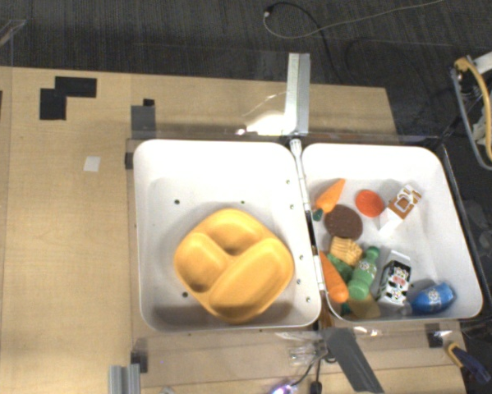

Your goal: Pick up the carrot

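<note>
Nearest the camera, in the right bin (455, 220), the clutter is thickest: a blue toy (432, 297), a black-and-white carton (396, 279) and a green bottle (362, 273) lie packed together. Hard against the divider (305, 220) beside them is a near carrot (334, 277), touching the bottle and partly tucked under a tan cracker (345, 249). A grasp here would likely jam against the divider or drag the bottle along, since there seems little room on either side.

Farther back sits a brown disc (342, 221), and just past it a far carrot (330, 194), tilted with its green end (317, 214) near the divider. It looks freer, but its low end nearly meets the disc, so a closing grip could catch both or slide off the taper. A red tomato (370, 203) and a small box (404, 201) lie near on the right.

Two carrots also mean the program may settle between them. Whether the gripper is spread or closed I cannot tell. Left of the divider, a yellow dish (233, 265) poses no risk.
</note>
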Action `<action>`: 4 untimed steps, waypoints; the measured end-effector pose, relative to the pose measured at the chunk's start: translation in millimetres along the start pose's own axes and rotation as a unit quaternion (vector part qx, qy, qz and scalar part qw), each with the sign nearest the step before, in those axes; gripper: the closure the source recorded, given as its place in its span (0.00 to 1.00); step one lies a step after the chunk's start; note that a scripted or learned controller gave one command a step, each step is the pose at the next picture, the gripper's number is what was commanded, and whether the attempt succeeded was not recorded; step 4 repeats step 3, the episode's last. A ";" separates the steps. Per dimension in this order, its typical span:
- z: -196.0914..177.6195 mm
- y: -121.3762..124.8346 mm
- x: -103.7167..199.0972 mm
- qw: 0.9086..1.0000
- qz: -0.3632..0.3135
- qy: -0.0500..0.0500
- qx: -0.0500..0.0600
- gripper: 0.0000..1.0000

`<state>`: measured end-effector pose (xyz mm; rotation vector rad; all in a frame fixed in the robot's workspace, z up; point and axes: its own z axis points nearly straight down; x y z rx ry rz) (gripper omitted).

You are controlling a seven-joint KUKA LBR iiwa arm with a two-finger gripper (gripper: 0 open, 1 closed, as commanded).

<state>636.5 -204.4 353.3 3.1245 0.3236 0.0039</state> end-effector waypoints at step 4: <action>169.5 -1.1 -4.9 1.000 0.002 0.000 0.001 1.00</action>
